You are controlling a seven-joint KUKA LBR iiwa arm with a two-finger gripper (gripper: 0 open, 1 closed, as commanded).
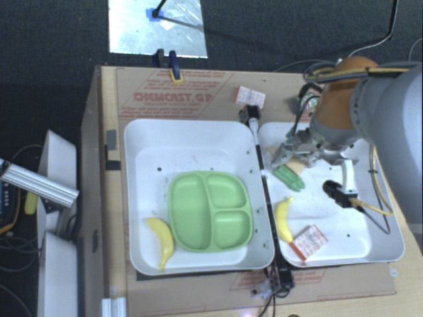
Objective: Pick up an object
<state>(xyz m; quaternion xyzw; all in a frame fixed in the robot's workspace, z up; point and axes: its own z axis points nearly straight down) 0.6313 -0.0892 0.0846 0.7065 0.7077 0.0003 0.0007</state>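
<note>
From where I stand, the left bin (141, 152) holds a yellow banana, call it the left banana (162, 240), lying along the lower left edge of a green divided plate (210, 210). Its upper end touches the plate's rim, and I cannot tell whether it slips under it. Across the divider, in the right bin (360, 233), the right banana (283, 220) curves close along the left wall. Above it lies a green object (289, 177), tilted, its upper end disappearing beneath the gripper, so its full shape is hard to make out. Near the front wall lies a small red-and-white packet (309, 241), its print too small to read. The gripper (289, 154) hangs low over the upper left of the right bin, right above the green object and perhaps touching it. It is a jumble of grey metal from this angle, and I cannot tell whether it is spread or closed, nor whether it grips anything. The grey arm (390, 111) with its orange band (338, 104) covers the bin's far right corner and is cut off at the right.
</note>
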